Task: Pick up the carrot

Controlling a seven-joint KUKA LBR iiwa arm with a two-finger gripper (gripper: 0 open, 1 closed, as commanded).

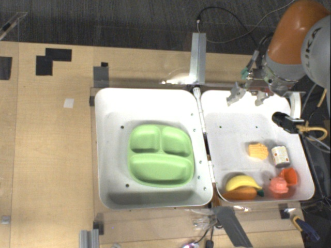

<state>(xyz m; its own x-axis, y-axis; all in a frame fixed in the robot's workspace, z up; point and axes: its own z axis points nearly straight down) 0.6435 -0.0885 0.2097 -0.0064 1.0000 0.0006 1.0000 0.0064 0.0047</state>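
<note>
Progress looks like none so far: the carrot [241, 193], an orange root with a green tip, lies at the lower edge of the right bin [232, 133], touching the banana [242, 182] that sits just above it in the frame. The gripper [247, 94] hangs at the upper edge of that bin, well apart from the carrot, and its jaws look spread with nothing between them. Reaching, closing and lifting are all left, by my judgement. Open white floor fills the bin's middle, so the descent has room. Trouble sits low: the carrot is near the bin's lower rim, with the banana pressed on 1 side and a pink toy [278, 186] near its tip. The left bin holds a green divided plate [161, 155].
</note>
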